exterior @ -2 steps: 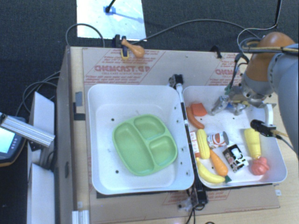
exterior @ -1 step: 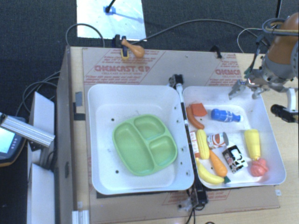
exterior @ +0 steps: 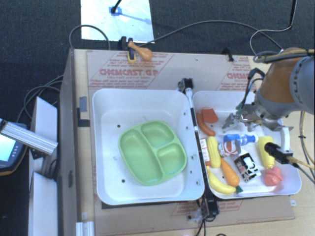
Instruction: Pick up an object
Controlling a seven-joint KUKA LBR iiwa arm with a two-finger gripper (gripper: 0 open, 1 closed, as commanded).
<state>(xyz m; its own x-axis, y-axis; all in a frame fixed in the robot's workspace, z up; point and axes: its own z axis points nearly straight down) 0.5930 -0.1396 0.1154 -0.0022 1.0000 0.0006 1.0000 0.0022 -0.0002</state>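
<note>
A: Where do we stand on the end effector?
B: The end effector (exterior: 237, 119) hangs over the far half of the shallow white plastic bin on the view's right (exterior: 221, 101). We can't tell whether it's open or closed from this angle.
A: Pick candidates?
B: All in that bin. Just below the end effector in the view we have the small blue-and-white plastic bottle (exterior: 239, 140), on its side. Toward the divider is the yellow ribbed toy corn cob (exterior: 213, 151). Nearer us are the orange tapered toy carrot (exterior: 229, 171) and the smooth yellow toy banana (exterior: 220, 185), which lies along the near wall.
A: What crowds us?
B: The black-and-white printed box (exterior: 247, 166) sits just beside the bottle and carrot. The pink rounded lump (exterior: 272, 177) is at the near right corner, with the yellow oblong toy (exterior: 265, 146) above it. Far left corner has the red-orange blocky piece (exterior: 209, 115) and the red sausage-shaped toy (exterior: 205, 127), close together.
A: Open room?
B: The far strip of that bin's floor is bare white. The near half is packed. The other shallow white bin (exterior: 113, 107) holds one glossy light-green three-compartment plastic plate (exterior: 152, 151), centred, with bare floor all round.
A: Edges?
B: The bins sit rim to rim on a brown cardboard sheet with red lettering (exterior: 118, 73). The corn cob and sausage-shaped toy lie close along the shared wall.
</note>
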